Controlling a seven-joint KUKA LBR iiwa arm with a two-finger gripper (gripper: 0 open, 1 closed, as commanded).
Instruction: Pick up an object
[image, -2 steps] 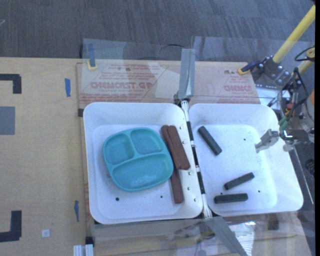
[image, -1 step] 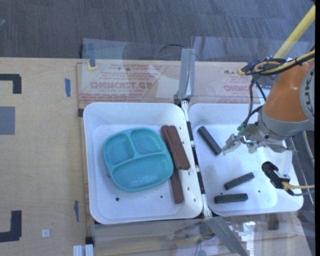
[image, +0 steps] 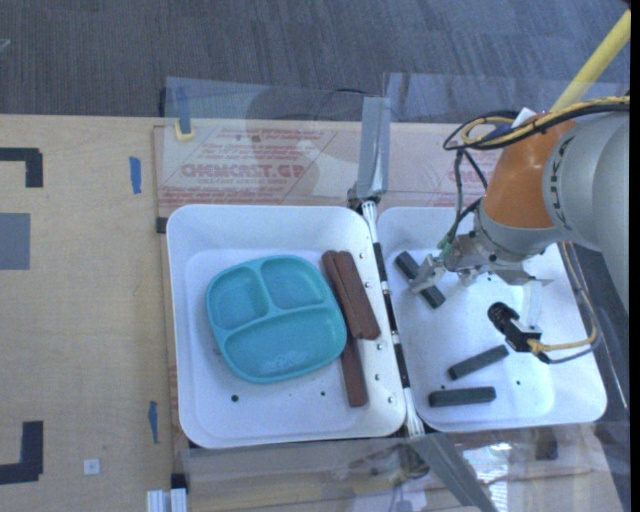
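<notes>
The arm (image: 560, 185) reaches in over the right bin (image: 570, 400), and its gripper (image: 437, 277) hangs low near that bin's back left corner. Right under the gripper lie two small dark blocks — one (image: 407, 265) close to the bin's left wall and one (image: 431, 296) just beside it, a bit nearer the front. The gripper's tip is at or very near the second block, but I cannot tell if the fingers are open or closed, and I cannot see a block held between them. So the step in hand looks like going down for a grab. To do it well, the gripper should come straight down with one finger on each long side of one block, not both blocks at once, since they sit so close together. It should stay off the left wall so a finger does not bump it. Then it should squeeze gently and lift slowly. If this spot is too crowded, there are easier picks — two dark bars (image: 477, 362) (image: 462, 396) lie near the front of the same bin with bare floor around them. The left bin (image: 190, 400) holds a teal plate (image: 275, 318) and two brown sticks (image: 350, 310) along its right wall; those look harder to grab.
</notes>
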